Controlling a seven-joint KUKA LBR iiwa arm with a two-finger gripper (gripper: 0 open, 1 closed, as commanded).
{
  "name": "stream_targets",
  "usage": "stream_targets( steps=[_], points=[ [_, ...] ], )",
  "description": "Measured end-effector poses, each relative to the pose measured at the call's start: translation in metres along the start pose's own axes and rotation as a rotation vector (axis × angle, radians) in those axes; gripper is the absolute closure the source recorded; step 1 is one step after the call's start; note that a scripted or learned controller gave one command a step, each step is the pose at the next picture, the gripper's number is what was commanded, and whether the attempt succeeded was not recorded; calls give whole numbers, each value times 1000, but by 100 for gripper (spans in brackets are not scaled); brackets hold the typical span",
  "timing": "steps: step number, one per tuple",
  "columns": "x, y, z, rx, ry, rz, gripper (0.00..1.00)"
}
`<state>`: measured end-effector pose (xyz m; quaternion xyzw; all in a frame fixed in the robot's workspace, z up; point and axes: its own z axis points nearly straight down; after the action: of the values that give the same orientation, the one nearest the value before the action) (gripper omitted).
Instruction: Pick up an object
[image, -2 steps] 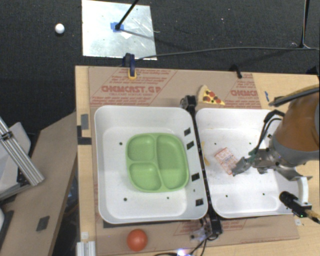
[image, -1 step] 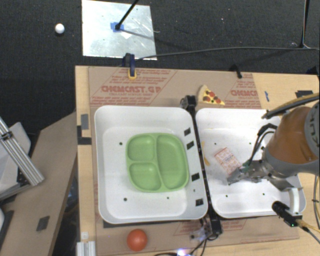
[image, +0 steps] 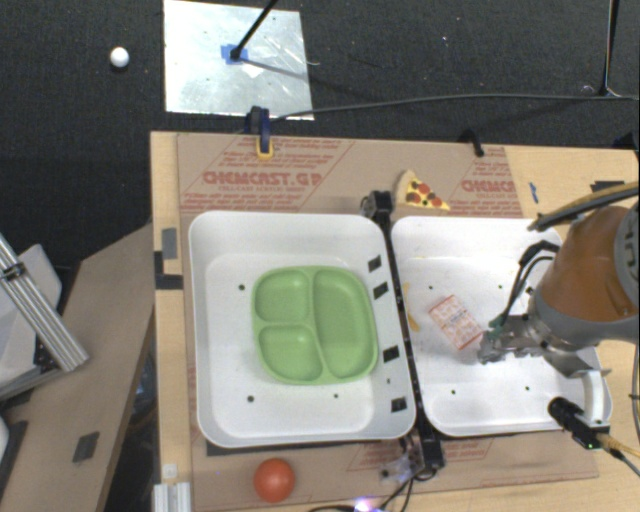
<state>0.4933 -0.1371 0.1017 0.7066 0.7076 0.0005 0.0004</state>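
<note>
The tabletop (image: 200, 165) carried two shallow white bins side by side.

Left bin (image: 215, 300): a green divided tray (image: 315, 325) with three compartments lay flat near the centre of the floor.

Right bin (image: 470, 245): a small pink-and-white packet (image: 453, 320) lay flat on the floor, at about 9 o'clock from the bin's centre.

Arm (image: 595, 285): it entered from 3 o'clock and hung over the right bin. The pincer (image: 497, 345) stood low above the bin floor, just beside the packet, at about 4 o'clock from it. Nothing was seen between its tips. Its opening could not be told from this angle.

Outside the bins: a toy pizza slice (image: 424, 193) lay on the tabletop at 12 o'clock, near the gap between the bins. An orange ball (image: 274, 479) rested at 6 o'clock from the left bin, just beyond its front wall.
</note>
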Motion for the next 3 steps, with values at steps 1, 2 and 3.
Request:
stream_targets(
  steps=[1, 2, 3],
  points=[
    [-3, 0, -43, -4, -2, -2, 100],
    [-7, 5, -107, -8, -3, -3, 100],
    [-5, 9, -171, -8, -3, -4, 100]
  ],
)
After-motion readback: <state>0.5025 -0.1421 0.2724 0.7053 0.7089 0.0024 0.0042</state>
